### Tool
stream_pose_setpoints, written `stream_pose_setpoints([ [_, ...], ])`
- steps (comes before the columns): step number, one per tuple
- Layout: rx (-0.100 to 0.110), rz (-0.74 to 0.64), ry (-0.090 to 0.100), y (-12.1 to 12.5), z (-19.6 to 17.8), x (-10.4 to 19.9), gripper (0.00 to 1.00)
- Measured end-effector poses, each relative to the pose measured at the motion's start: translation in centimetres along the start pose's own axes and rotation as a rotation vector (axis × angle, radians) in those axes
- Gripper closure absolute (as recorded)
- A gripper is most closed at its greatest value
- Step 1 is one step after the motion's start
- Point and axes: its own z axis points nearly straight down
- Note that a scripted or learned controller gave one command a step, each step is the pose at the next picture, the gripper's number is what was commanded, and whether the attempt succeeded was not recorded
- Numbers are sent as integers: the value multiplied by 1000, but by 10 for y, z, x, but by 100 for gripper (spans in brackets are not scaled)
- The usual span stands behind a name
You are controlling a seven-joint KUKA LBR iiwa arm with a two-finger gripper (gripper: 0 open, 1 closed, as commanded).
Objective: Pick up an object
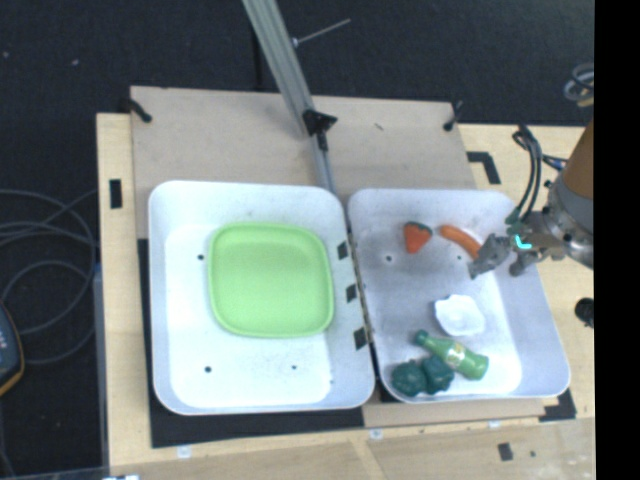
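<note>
The right bin [390,288] holds a red-orange strawberry-like piece [417,236], an orange carrot-like piece [459,236], a white crumpled object [459,316], a green bottle [452,355] lying on its side, and a dark green lump [422,376]. My gripper [506,255] hangs over the bin's right side, just right of the orange piece and above the white object. Its fingers stand apart with nothing between them.
The left bin [180,298] carries a light green square plate [270,279]. A metal pole [280,53] slants down from the top to the bins' shared rear edge. Cables lie on the dark floor at the left.
</note>
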Motion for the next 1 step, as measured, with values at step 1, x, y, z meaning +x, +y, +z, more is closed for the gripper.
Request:
stream_pose_setpoints([
  [1,0,0,0,0,0,0,0],
])
